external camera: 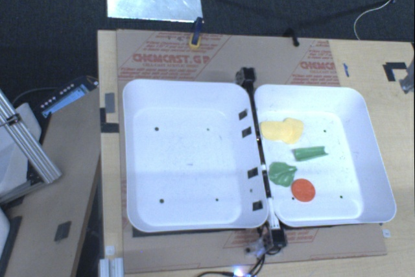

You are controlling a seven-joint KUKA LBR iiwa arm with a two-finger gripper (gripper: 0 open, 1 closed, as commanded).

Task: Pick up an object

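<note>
Two white bins side by side. The right bin (373, 139) holds four objects: yellow piece (283, 130) at 10 o'clock, green strip (309, 153) centre, green leaf (282, 173) and red disc (303, 191) near 7.

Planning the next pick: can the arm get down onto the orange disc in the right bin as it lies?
Probably yes. The orange disc lies flat on the right bin's floor with nothing over it. The green piece sits close on its upper left, so a grasp from that side could nudge it.
</note>
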